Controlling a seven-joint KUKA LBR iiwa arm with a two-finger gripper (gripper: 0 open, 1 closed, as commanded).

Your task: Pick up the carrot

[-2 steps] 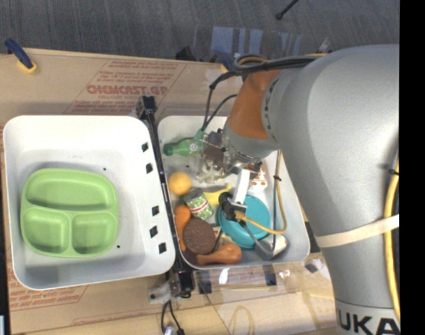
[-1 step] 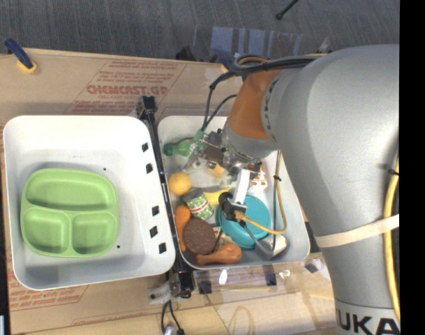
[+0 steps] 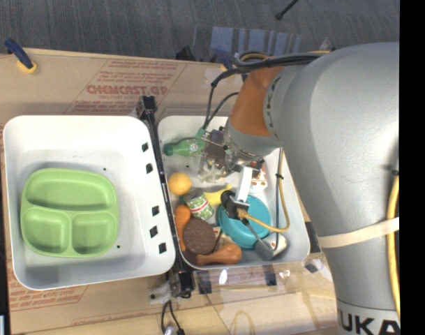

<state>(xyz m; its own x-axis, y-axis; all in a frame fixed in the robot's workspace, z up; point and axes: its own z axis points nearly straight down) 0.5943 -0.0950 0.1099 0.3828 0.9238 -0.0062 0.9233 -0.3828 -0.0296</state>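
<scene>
Green tray in left bin | carrot right bin | gripper state unclear

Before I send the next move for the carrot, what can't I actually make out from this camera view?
- Pincer: dark, blurred by clutter; open or shut cannot be told.
- Carrot: partly covered by the brown round disc; its lower end is hidden.
- Right bin: the arm covers its right side.
- Green bottle: one end is hidden behind the pincer.
- Small can: label too small to read.
</scene>
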